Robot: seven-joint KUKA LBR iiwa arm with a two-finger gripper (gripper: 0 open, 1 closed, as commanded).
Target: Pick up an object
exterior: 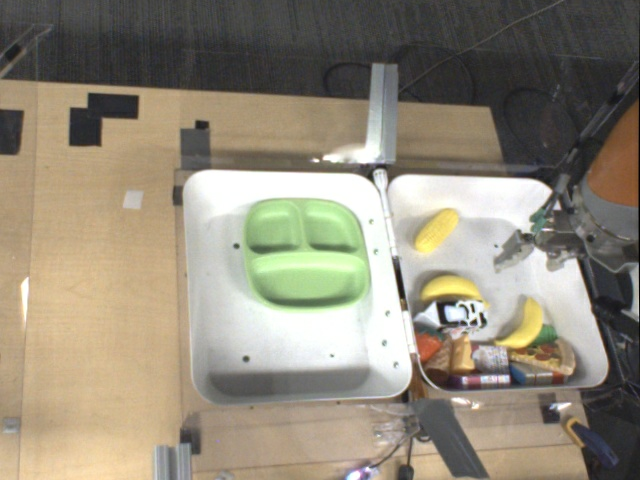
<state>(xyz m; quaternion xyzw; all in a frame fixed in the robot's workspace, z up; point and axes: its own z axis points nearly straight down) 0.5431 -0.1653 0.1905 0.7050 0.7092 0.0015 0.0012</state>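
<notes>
**Robot gripper hovering over the right bin, holding nothing**

Seen from above at a slant, a wooden bench (90, 298) carries two shallow white bins set side by side, their inner edges touching

The left bin (215, 358) holds one thing: a light green divided plate (304, 251) with three compartments, lying flat in the upper middle of the bin

The right bin (480, 203) holds a mix of toy food and small packages. A yellow corn cob (437, 229) lies by itself in the upper left part, tilted. Below it, near the bin's left wall, a yellow banana-like piece (450, 288) arches over a small black and white item (462, 314), touching it. A second banana (527, 323) leans further right. Along the bottom edge sits a crowded heap of red, brown and orange packages (495, 360), too jumbled to name one by one

The grey arm reaches in from the right, with its orange band (615, 163) at the edge. Its gripper (530, 249) sits over the bare upper right area of the right bin, fingers spread apart with nothing between them. It is well apart from the corn cob and above the second banana
</notes>
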